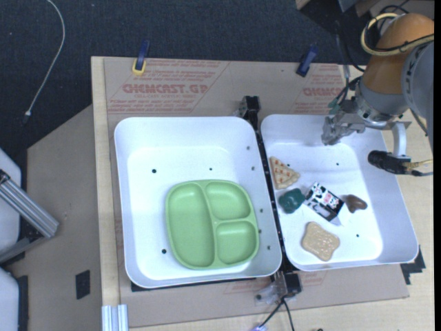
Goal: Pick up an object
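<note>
Dark carpet surrounds the desk (103, 185), which carries a cardboard sheet and two white bins. In the left bin (138, 157) lies a green divided plate (210, 223). The right bin (386, 233) holds five small things: a toy pizza slice (282, 172), a teal piece (291, 200), a black-and-white packet (324, 201), a brown piece (355, 202) and a toy bread slice (320, 241).

The tool (335, 129) hangs over the far part of the right bin, well apart from these things. It is not possible to tell how wide it stands, and nothing is seen in it.

All the pieces look light and small. The bread slice seems stiff and lies alone, so its two opposite edges are probably the best place to take hold. The flat pizza slice, near the bin wall, would likely be harder.
</note>
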`<state>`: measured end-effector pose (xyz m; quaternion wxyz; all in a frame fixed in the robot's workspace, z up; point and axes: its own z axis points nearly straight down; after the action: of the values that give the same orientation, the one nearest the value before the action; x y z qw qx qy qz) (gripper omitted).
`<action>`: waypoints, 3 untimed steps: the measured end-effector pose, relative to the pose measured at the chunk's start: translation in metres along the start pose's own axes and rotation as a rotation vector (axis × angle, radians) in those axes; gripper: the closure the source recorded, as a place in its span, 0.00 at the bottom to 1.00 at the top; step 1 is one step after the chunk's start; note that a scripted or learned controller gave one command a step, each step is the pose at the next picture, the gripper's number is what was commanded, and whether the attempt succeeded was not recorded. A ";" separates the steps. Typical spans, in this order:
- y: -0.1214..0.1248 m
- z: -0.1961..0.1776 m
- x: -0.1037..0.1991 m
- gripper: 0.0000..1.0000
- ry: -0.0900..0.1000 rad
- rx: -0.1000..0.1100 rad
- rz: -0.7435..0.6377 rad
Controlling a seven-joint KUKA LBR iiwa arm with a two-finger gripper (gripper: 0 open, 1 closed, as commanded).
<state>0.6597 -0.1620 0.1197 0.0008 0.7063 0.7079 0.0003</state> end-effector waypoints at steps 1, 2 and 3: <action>0.001 -0.062 0.003 1.00 -0.001 -0.003 0.001; 0.002 -0.101 0.003 1.00 -0.001 -0.003 0.001; -0.024 -0.108 0.058 1.00 0.003 0.004 -0.002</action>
<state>0.6357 -0.1042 0.2276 -0.0015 0.7055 0.7087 -0.0001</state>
